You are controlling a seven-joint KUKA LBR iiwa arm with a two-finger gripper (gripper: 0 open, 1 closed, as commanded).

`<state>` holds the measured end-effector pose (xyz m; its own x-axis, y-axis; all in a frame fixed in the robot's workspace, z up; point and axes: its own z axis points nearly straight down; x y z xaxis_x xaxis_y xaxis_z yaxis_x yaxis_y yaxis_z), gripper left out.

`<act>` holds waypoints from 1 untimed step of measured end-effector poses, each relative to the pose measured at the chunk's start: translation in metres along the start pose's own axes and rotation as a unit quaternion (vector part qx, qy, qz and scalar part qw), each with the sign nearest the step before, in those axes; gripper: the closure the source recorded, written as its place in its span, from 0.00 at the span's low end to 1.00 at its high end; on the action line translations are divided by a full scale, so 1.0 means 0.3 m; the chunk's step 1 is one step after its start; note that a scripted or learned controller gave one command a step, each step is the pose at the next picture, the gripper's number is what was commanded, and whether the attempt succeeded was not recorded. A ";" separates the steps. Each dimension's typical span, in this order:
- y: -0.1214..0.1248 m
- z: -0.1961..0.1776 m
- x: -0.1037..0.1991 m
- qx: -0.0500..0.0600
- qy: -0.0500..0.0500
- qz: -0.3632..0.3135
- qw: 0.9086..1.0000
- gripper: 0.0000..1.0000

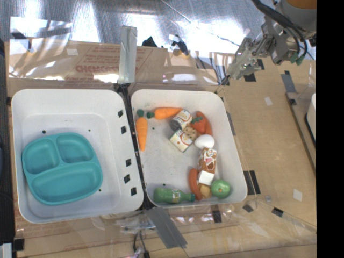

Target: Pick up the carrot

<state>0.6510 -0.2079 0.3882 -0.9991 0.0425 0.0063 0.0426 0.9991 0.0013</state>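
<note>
**Ana:** Bins first. Two white bins side by side; the left bin [21, 104] carries a teal divided plate [62, 167] toward its near-left part, with bare floor along its far and right sides.

**Ben:** And the right bin [161, 168]?

**Ana:** Crowded on its right half, open floor in the middle and near-left. One carrot [141, 133] lies lengthwise against the left wall, green top pointing far. A second carrot [167, 113] lies crosswise by the far wall, its green end near the first one's top.

**Ben:** Room around them?

**Ana:** First carrot: wall tight on its left, free floor on its right. Second carrot: far wall just behind it, and a small can [181, 119] touching or just beside its right end.

**Ben:** Other clutter?

**Ana:** A small carton [183, 138] near the can, a white egg [204, 141], a red-orange piece [201, 123] against the right side, a labelled bottle [207, 160] below the egg, a green apple [220, 187] in the near-right corner, and a green bottle [173, 196] lying along the near wall.

**Ben:** Arm?

**Ana:** Gripper [236, 69] sits above the bench beyond the right bin's far-right corner, well apart from both carrots, outside the bin rim. Nothing between its fingers; whether they are spread or closed, cannot tell. Cables hang around the wrist.

**Ben:** Bench to the right?

**Ana:** Bare brown board with tape marks.
</note>
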 end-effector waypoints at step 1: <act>-0.010 0.478 0.161 -0.001 0.001 -0.075 0.997 1.00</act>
<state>0.6017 -0.2086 0.2450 -0.9942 -0.1071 0.0075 -0.1071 0.9942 0.0036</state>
